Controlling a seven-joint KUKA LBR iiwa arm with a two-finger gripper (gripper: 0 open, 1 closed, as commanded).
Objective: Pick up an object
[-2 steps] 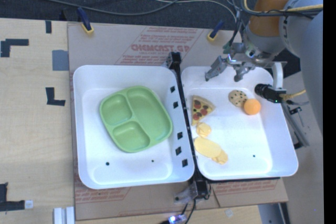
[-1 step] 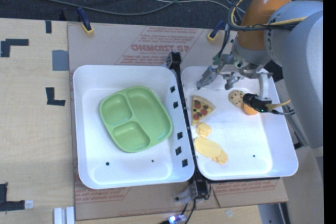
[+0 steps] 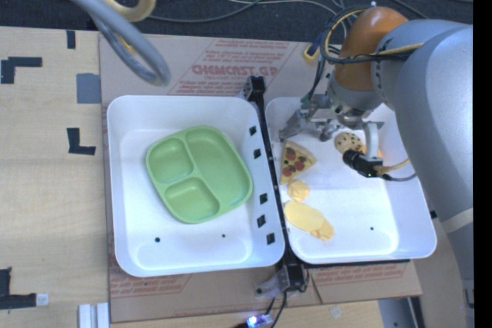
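the jaws (image 3: pixel 296 128), their spread impossible to judge, hover above a pizza slice toy (image 3: pixel 296 159) dotted with red; cardboard (image 3: pixel 223 69) reads "chemcast"

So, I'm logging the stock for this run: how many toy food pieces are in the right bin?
4. A pizza slice near the divider, a cookie by the gripper, a small yellow piece and a larger one below. The arm may hide more.

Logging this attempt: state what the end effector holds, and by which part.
Cannot be told. The end effector hangs over the right bin above the pizza slice.
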